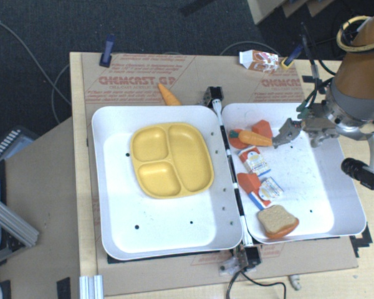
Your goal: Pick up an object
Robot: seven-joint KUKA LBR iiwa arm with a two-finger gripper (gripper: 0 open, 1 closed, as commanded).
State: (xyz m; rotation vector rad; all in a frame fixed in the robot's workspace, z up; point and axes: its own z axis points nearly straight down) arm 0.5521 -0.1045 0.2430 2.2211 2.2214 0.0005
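A: Two white bins sat side by side on the worktop (143,73). What did the left bin (112,185) hold?

B: A yellow tray (172,159) with three compartments, lying a little above the middle of that bin.

A: And the right bin (324,185)?

B: A carrot (252,137) lay near its upper left corner, with an orange wedge (262,128) just above it and touching it. Below them was a small carton (256,162), then a red piece (249,182) beside a clear wrapper (271,189), and a slice of bread (277,221) near the bottom edge of the bin.

A: Where was the arm (358,73)?

B: It came in from the right of the frame, and its end effector (288,131) hung over the upper part of the right bin, just right of the carrot's tip.

A: Did it hold anything?

B: Nothing showed between the fingers; I could not tell how wide they stood.

A: Anything outside the bins?

B: A second carrot (169,95) lay on the worktop above the left bin, a blue clip (106,50) at the upper left edge of the worktop, and a small milk box (259,60) near the top, above the right bin.
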